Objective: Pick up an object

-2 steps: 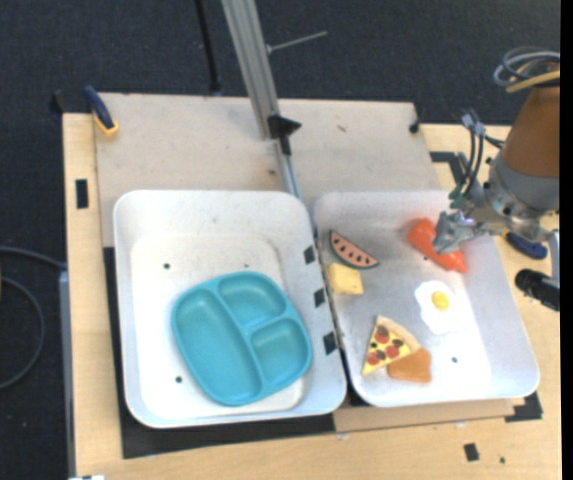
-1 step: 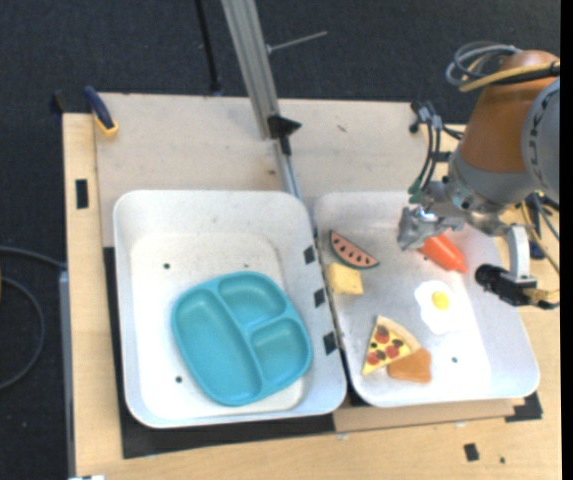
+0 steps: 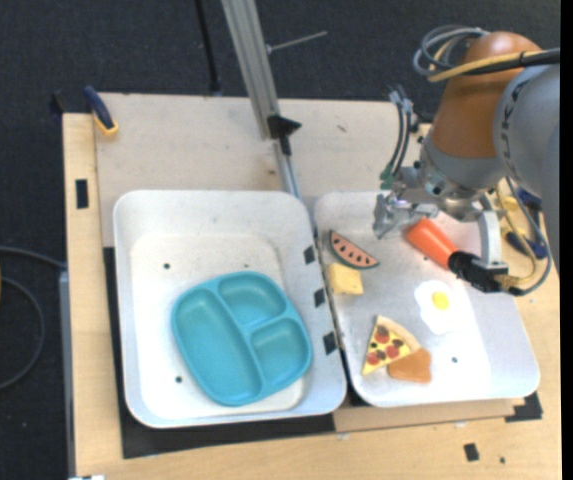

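In the right shallow white bin [image 3: 511, 363] lie a red watermelon slice toy [image 3: 353, 250], a small yellow cheese block [image 3: 345, 281], a toy pizza wedge [image 3: 391, 346], a white fried egg toy [image 3: 437, 305] and an orange carrot-like piece [image 3: 428, 238]. The grey two-finger gripper [image 3: 396, 213] hovers over the bin's back part, just left of the orange piece and apart from the watermelon slice; how it stands, I cannot tell. The left white bin [image 3: 166, 228] holds a turquoise plastic divided plate [image 3: 241, 336].

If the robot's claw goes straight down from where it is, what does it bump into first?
Probably the bare white floor of the right bin, between the watermelon slice and the orange toy. The gripper height is unclear.
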Controlling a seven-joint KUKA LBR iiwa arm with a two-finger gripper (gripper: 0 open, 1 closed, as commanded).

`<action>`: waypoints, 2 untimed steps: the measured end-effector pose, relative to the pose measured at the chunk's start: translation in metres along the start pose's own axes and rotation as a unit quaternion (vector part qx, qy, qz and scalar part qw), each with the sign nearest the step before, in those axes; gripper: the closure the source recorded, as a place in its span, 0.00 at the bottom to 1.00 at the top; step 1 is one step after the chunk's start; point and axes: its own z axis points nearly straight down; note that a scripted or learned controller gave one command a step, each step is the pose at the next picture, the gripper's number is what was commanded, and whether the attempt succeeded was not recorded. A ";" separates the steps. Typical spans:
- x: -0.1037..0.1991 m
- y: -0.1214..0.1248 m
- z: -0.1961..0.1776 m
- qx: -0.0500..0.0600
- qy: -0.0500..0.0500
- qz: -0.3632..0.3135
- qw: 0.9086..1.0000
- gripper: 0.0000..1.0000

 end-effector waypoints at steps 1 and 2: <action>0.054 0.019 -0.015 0.000 0.000 -0.001 1.000 1.00; 0.110 0.025 -0.014 0.001 0.000 0.000 1.000 1.00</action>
